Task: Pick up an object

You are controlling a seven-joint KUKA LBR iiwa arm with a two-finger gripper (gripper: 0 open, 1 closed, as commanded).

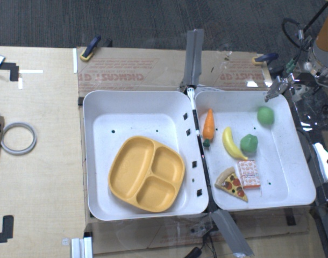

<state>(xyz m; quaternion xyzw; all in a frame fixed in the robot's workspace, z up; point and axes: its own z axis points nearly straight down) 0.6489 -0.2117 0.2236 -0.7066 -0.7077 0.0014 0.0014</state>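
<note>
Camera view: tool [275, 88] over right bin's [293, 160] far rim — fingers' state indiscernible — green ball [265, 115] just beside.

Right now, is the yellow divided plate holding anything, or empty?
Empty. The yellow divided plate lies flat in the left bin, and all three compartments show bare yellow. The toy food sits in the right bin.

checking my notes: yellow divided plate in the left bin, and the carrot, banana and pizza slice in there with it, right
Not quite. The yellow divided plate is in the left bin, but the carrot, banana and pizza slice lie in the right bin, as the camera view shows.
</note>
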